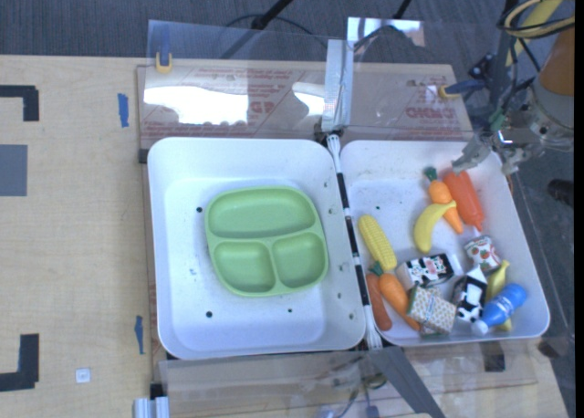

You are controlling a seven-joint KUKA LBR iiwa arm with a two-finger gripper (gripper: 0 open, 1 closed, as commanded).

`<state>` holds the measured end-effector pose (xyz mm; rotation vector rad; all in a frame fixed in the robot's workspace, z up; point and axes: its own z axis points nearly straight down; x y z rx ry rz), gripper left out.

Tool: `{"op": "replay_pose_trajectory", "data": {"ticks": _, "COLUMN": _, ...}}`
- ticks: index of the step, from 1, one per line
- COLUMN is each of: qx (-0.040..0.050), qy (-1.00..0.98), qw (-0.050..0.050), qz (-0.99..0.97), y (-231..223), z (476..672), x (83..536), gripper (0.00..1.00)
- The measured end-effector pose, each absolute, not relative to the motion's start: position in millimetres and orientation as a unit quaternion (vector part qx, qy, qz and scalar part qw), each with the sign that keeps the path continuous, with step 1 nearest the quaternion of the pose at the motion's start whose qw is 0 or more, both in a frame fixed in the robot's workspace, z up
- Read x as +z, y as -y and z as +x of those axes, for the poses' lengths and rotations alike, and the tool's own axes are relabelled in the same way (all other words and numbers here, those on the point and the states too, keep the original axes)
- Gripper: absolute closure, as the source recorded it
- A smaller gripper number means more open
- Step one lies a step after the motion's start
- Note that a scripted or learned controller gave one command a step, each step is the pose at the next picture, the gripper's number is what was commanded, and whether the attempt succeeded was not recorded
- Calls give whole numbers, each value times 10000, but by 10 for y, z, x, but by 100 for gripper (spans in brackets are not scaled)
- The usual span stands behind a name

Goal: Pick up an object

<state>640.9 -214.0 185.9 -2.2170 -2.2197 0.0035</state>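
The gripper (488,147) is hovering over the far right corner of the right bin (538,311), with the arm coming in from the right edge of the view. Its two fingers are pointing down and to the left; the view is too small and blurred to tell whether they are apart or together. Nothing is showing between them.

Just below and left of the fingertips, an orange carrot (465,195) is lying lengthwise, with a smaller orange piece (441,192) touching its left side. This carrot is judged the likeliest target. A yellow banana (432,223) is curving just beyond it, nearly touching.

Further from the gripper, down the bin, a corn cob (376,240) is lying along the left wall, a second carrot (392,292) beneath it, and a crowd of small toys near the front, among them a blue bottle (504,308) and a cow figure (471,296).

Well to the left, the other bin (173,170) is holding a green divided tray (266,239).

Recommendation: descend straight onto the near carrot, fingers straddling its narrow width rather than its length, and centred away from the small orange piece. Risk: the bin wall is close, and a finger may clip the banana.
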Motion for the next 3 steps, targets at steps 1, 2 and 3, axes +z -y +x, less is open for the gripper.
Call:
{"op": "replay_pose_trajectory", "data": {"ticks": 1, "qx": -3, "qy": 7585, "qw": -3, "qz": -6517, "y": 2020, "z": 6375, "x": 948, "gripper": 0}}
{"op": "replay_pose_trajectory", "data": {"ticks": 2, "qx": 6, "qy": 7592, "qw": 2, "qz": -6509, "y": 2011, "z": 6374, "x": 1028, "gripper": 100}}
{"op": "replay_pose_trajectory", "data": {"ticks": 3, "qx": 13, "qy": 7441, "qw": 28, "qz": -6681, "y": 1394, "z": 6064, "x": 1717, "gripper": 100}}
